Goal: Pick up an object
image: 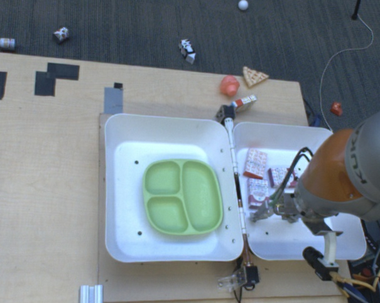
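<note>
Several small red-and-white packets lie in the right bin [280,249]: one near the back [255,162], one in the middle [278,177], and one closer to the front [257,191]. My gripper [261,212] is low in this bin, just in front of the front packet and near the bin's left wall. The grey and orange wrist [330,179] covers the right part of the bin. I see nothing clearly between the gripper's tips.
The left bin [123,176] holds a green divided plate [182,196]. On the bench behind the bins lie a red ball [229,85], a toy pizza slice [255,76] and a small marker [244,102]. A clip [250,276] sits at the front edge.
</note>
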Motion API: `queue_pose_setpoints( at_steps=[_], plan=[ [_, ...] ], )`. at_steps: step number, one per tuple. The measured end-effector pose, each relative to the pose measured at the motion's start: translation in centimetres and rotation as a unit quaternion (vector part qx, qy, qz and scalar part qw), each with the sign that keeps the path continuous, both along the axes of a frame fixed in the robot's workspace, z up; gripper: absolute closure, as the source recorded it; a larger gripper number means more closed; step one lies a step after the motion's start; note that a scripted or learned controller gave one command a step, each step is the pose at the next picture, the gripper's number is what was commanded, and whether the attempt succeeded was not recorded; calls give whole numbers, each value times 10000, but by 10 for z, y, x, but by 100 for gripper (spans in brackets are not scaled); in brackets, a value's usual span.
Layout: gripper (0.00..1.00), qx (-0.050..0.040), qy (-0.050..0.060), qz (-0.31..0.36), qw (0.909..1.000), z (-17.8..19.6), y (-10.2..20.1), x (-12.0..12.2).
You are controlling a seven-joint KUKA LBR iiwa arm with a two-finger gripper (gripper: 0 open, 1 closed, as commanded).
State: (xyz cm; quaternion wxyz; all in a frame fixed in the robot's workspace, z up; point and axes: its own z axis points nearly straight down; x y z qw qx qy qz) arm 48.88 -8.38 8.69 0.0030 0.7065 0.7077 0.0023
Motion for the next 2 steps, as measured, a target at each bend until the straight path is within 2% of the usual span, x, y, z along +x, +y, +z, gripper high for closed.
queue_pose_setpoints(
  at_steps=[1, 2],
  plan=[
    [100, -1, -33, 18, 10000, 12, 0, 2],
    [0, -1, -32, 17, 10000, 11, 0, 2]
  ],
)
